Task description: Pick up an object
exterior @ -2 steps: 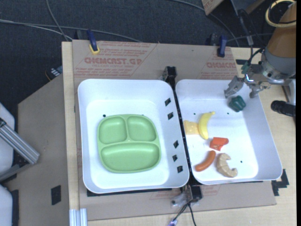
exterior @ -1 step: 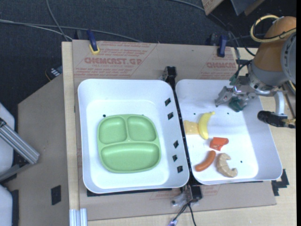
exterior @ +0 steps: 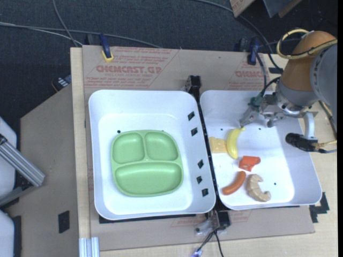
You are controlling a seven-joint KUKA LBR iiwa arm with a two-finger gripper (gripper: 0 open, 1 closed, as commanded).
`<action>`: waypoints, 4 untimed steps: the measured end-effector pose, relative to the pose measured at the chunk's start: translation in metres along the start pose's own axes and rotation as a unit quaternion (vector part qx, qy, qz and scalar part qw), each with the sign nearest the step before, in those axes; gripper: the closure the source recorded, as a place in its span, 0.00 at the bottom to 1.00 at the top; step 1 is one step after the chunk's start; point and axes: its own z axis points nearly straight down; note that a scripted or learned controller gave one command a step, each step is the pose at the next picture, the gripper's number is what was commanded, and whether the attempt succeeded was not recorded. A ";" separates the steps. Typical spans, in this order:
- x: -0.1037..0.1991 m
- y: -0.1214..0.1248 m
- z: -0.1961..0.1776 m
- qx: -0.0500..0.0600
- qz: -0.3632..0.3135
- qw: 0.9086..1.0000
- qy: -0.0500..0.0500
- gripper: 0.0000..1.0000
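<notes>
Croissant and sausage lie below the banana; pincer (grip state unclear) hovers above.

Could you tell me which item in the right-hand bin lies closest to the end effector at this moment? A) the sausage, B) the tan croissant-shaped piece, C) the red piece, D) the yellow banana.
D: the end effector sits at the upper part of the right bin, just above the top end of the yellow banana, while the other pieces lie lower in that bin.
</notes>
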 end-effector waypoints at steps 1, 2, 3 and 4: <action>0.001 0.001 -0.009 -0.003 -0.001 1.000 0.000 1.00; -0.004 0.006 -0.055 -0.005 -0.001 1.000 -0.001 1.00; -0.003 -0.002 -0.115 -0.006 -0.001 1.000 -0.001 1.00; 0.001 -0.001 -0.160 -0.006 -0.002 1.000 -0.001 1.00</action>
